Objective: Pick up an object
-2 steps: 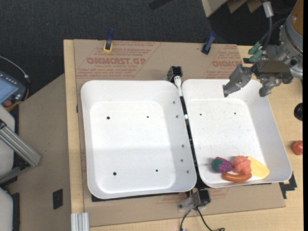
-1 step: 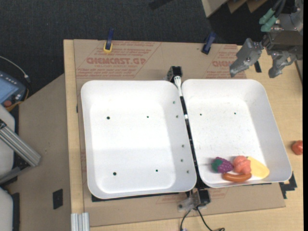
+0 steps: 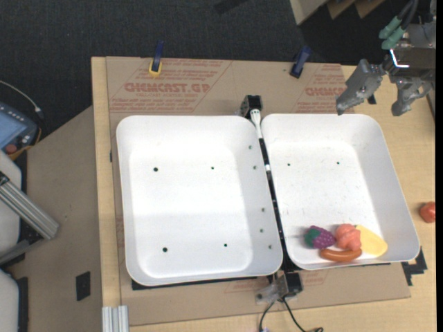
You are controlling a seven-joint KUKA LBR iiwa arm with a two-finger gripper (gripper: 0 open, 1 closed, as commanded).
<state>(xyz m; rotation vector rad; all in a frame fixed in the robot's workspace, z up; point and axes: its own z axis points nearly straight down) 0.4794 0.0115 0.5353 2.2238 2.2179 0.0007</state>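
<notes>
Tool (image 3: 374,101): high at the upper right of the camera view, above the far right corner of the right bin, well apart from the toys; its two grey fingers (image 3: 354,88) stand spread apart with nothing between them.
Right bin (image 3: 332,144): shallow, white, mostly bare, with a few small dark dots on its floor; all the toys lie in its near right corner.
Purple grapes (image 3: 320,237): a small toy cluster, leftmost of the group, just beside the orange piece.
Orange toy (image 3: 349,236): reddish orange and lumpy, in the middle of the group, touching or nearly touching the grapes on one side and the yellow piece on the other.
Yellow piece (image 3: 374,243): pale yellow and rounded, rightmost, close to the bin's right wall.
Sausage-like toy (image 3: 340,254): long, orange-brown and curved, lying along the near side of the group, just below the grapes and the orange toy.
Left bin (image 3: 187,199): white, beside the right bin, the two rims meeting along a dark strip down the middle.
Counter (image 3: 208,85): a brown cardboard sheet with red printing lies under both bins, held by a yellow clip (image 3: 156,64) and a blue clip (image 3: 300,61) at the far edge.
Stray object (image 3: 428,211): small and orange, on the counter outside the right bin, at the right edge of the view.
</notes>
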